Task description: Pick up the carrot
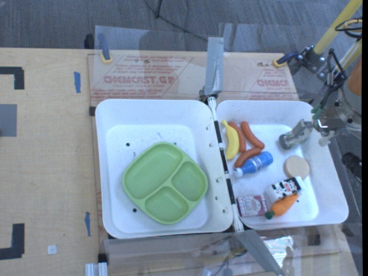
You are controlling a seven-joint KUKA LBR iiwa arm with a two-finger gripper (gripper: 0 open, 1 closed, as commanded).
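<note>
Two white bins sit side by side: the left bin (109, 125) holds a green divided plate (165, 182). The right bin (330, 183) holds the gripper (290, 138) at its upper right; whether its jaws are spread or pressed together cannot be told. The carrot (283, 206) lies at the bin's lower centre, its long axis slanted, the orange tip pointing upper right and the green stem end lower left.

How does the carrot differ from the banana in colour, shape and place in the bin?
The carrot is orange with a green end; the banana is yellow. The carrot is straight and tapered, the banana curved. The carrot lies at the right bin's near edge, the banana near its left wall. Both lie flat.
</note>
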